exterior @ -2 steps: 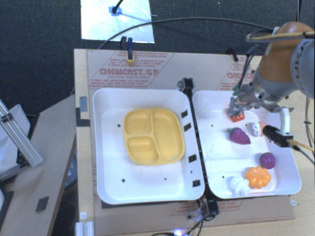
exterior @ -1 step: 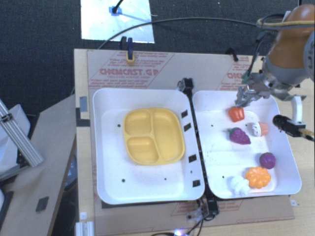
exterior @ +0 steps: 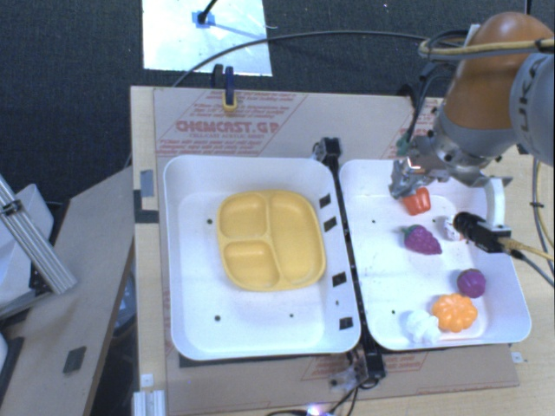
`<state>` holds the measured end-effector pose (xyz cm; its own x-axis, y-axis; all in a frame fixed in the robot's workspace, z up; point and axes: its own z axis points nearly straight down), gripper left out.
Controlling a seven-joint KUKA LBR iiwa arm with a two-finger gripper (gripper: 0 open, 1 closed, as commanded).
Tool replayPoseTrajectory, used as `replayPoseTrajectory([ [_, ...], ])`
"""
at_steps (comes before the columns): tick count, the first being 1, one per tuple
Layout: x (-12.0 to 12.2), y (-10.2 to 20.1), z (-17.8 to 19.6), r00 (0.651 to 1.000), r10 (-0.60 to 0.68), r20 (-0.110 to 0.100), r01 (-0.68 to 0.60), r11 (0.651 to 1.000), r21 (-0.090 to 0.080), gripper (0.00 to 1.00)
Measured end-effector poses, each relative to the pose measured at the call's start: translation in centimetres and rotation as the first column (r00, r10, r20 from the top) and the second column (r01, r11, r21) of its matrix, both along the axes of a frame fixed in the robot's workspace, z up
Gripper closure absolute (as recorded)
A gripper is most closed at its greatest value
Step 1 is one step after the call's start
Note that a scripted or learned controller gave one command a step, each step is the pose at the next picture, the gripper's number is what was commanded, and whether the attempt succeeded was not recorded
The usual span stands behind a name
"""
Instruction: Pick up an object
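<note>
The right bin [exterior: 381, 319] holds several toy foods. An orange-red pepper [exterior: 419, 202] lies near its far edge. A purple grape bunch [exterior: 422, 239] sits in the middle, and a small purple round fruit [exterior: 471, 282] lies toward the right wall. An orange fruit [exterior: 455, 312] and a white piece [exterior: 421, 325] rest at the near edge. My gripper [exterior: 404, 182] hangs over the far part of this bin, right beside the pepper's upper left side. Whether it touches the pepper is hidden by the wrist.
The left bin [exterior: 195, 319] holds a yellow divided plate [exterior: 269, 238] in its middle. A black hinge strip [exterior: 340, 241] runs between the two bins. A blue and yellow clamp [exterior: 228, 89] stands behind the left bin.
</note>
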<state>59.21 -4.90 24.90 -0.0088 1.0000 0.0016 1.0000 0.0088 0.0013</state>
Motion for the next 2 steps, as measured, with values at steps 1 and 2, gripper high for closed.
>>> replayPoseTrajectory([
  [1, -0.7, 5.7, -1.0, 1.000, 0.001, -0.001, -0.001, 1.000, 0.001, 1.00],
  [2, -3.1, 11.1, -0.7, 1.000, 0.001, -0.001, -0.001, 1.000, 0.001, 1.00],
])
